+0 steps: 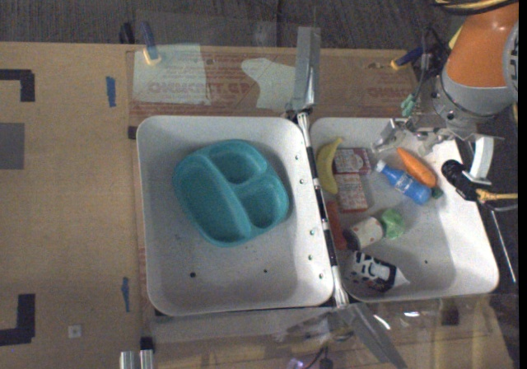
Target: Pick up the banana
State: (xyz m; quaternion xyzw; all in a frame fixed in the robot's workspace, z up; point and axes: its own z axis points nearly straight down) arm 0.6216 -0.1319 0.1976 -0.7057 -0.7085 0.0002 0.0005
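The yellow banana (328,164) lies curved along the left wall of the right bin (461,268), near its far left corner. My gripper (409,137) hangs over the far part of the same bin, about a hand's width to the right of the banana, just above an orange carrot (417,167). The grey arm with its orange band (486,50) comes down from the upper right. Nothing touches the banana.
Right bin: a blue bottle (403,182), two small red-and-white packets (352,161), a white-and-green cup (377,229) and a black-and-white toy (375,271). A teal divided plate (232,192) lies in the left bin (165,277). A metal divider (306,71) stands behind the bins.
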